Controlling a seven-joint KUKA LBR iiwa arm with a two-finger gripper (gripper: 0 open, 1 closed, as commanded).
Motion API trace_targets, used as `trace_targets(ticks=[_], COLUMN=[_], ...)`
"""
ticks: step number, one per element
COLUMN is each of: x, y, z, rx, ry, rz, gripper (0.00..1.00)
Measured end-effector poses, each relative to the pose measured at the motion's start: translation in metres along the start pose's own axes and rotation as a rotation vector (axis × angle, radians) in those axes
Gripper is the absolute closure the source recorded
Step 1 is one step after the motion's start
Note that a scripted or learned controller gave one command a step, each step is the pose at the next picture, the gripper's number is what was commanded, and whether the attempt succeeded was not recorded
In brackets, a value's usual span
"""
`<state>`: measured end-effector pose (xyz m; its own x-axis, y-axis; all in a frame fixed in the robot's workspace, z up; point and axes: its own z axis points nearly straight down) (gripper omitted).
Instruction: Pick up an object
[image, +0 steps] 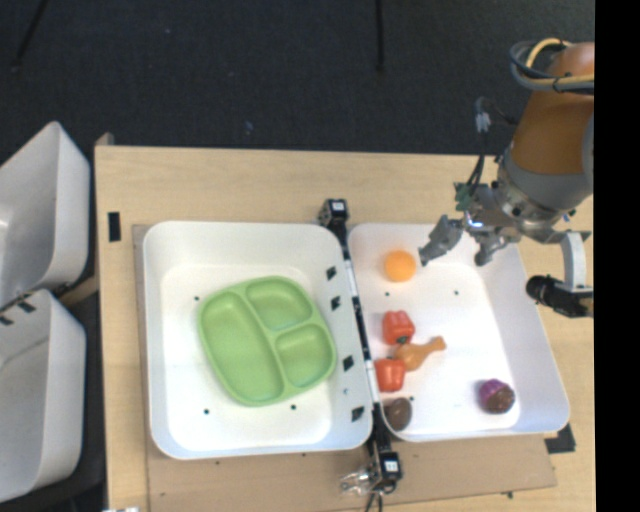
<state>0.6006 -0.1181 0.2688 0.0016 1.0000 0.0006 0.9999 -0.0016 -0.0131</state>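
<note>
My gripper (462, 246) hangs over the far part of the right bin (530, 340), its two fingers spread apart with nothing between them. An orange ball (400, 265) lies just left of the fingers. Nearer the front lie a red pepper-like piece (398, 325), an orange-tan gourd-shaped piece (420, 351), another red-orange piece (390, 375), a dark brown round object (398, 412) and a purple round object (495, 396).
The left bin (170, 400) holds a green divided plate (265, 340). A ridge with black clips (350, 320) separates the two bins. The arm's orange band (550, 120) rises at the upper right. A black fitting (560, 292) sits by the right bin's edge.
</note>
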Motion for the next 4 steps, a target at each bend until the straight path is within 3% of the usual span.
trace_targets(ticks=[1,4], x=[0.0,-0.011], y=[0.002,-0.005], z=[-0.006,0.171], rx=[-0.011,-0.005], ry=[-0.001,-0.001], rz=[-0.002,0.0], gripper=[0.0,0.0])
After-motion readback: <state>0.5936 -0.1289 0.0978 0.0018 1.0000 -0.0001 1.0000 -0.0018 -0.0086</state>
